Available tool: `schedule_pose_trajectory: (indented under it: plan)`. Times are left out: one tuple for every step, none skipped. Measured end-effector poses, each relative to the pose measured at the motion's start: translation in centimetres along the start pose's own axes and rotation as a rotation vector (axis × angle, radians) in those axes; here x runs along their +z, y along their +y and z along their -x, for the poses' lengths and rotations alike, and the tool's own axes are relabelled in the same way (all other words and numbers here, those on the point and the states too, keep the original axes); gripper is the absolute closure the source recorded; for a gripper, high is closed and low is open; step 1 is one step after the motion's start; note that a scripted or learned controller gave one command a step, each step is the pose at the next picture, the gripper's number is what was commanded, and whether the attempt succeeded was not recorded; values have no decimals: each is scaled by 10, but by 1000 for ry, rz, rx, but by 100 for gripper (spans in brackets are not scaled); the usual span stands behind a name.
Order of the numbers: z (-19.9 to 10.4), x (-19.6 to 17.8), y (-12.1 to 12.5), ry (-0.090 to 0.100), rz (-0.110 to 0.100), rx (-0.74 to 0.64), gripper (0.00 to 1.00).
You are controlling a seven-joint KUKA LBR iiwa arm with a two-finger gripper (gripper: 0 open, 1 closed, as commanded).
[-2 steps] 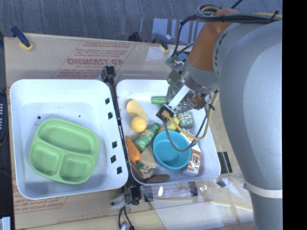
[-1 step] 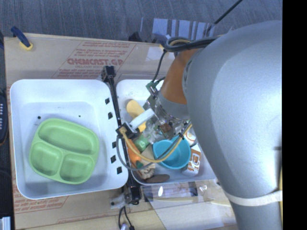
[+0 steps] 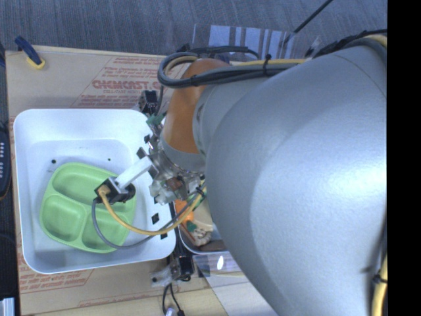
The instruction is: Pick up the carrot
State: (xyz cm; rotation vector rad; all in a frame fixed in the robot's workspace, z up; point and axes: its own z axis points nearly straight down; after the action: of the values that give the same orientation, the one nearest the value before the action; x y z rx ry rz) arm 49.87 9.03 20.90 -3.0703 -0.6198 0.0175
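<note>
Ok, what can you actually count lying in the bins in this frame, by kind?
Green divided plate: 1
Orange-and-green item, maybe the carrot, half hidden under the arm: 1
Total: 2 visible; the arm may hide more.

Green tray [image 3: 64, 210] (left bin [image 3: 26, 131])

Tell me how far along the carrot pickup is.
Done: nothing visible yet. In hand: the gripper hangs at the right edge of the left bin, beside the green plate. Left: grasping and lifting; an orange bit beside it may be the carrot.
</note>
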Motion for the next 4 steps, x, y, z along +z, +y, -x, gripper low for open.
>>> schedule_pose_trajectory:
  plan:
    - [0,-9,2,-8,-6,-5,100]
    - [16,93,-21,-5,4,-172,100]
    - [-9,62,-82,-1,5,180,100]
    - [-22,13,-112,3,5,182,100]
